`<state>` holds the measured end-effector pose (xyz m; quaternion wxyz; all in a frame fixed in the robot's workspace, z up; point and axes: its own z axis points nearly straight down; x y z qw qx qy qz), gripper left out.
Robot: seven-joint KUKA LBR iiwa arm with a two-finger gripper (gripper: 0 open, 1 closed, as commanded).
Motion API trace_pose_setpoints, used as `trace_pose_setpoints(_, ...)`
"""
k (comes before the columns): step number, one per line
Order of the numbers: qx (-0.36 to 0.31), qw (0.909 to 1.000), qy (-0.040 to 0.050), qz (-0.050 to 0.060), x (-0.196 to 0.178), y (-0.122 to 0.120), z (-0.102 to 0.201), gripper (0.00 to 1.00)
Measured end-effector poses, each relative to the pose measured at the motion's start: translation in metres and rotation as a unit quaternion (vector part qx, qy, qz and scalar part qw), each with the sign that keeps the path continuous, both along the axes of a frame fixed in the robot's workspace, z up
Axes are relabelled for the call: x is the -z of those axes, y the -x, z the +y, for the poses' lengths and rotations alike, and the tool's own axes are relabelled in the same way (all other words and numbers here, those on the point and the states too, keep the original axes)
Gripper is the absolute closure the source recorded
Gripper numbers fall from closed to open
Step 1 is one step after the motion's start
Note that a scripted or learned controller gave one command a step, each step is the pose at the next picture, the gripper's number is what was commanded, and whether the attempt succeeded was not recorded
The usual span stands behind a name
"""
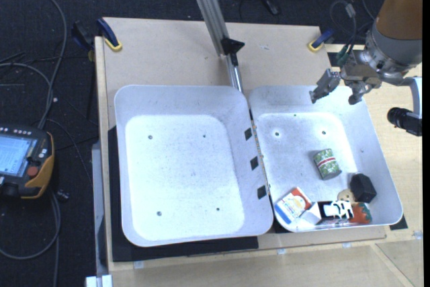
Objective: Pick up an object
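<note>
Objects for picking lay gathered in the right bin (pixel 376 144), all toward its near right corner, while the left bin (pixel 127 111) sat beside it on the tabletop (pixel 168 44). A small green cylinder (pixel 326 163) lay on its side a little apart from the rest, nearer the middle of the right bin's floor. Near it, to the right, sat a small black block (pixel 363 187). Along the near wall lay a red, white and blue carton (pixel 293 206), tilted against the rim, and just beside that a cluster of small packages (pixel 339 211) in black, white and red, too jumbled for me to tell apart. My claw (pixel 339 88) hung above the far right part of the right bin, well apart from every one of those things, with its two fingers (pixel 322 87) spread apart and nothing between them. My grey arm (pixel 396 44) with its orange band reached in from the right. A slanted metal rail (pixel 208 0) ran from the far side down to the seam between the two bins.
</note>
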<state>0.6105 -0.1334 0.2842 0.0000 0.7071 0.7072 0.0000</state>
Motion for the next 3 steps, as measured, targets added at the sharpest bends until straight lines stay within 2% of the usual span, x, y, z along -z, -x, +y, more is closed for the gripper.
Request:
trace_pose_setpoints(1, 0.001, 1.0, -0.0009, 0.004, 0.15, 0.041, -0.041, 0.0)
trace_pose_setpoints(2, -0.03, 0.9995, 0.0001, 0.0, 0.137, 0.019, -0.062, 0.0)
trace_pose_setpoints(3, 0.0, 1.0, 0.0001, 0.0, 0.192, 0.068, -0.016, 0.0)
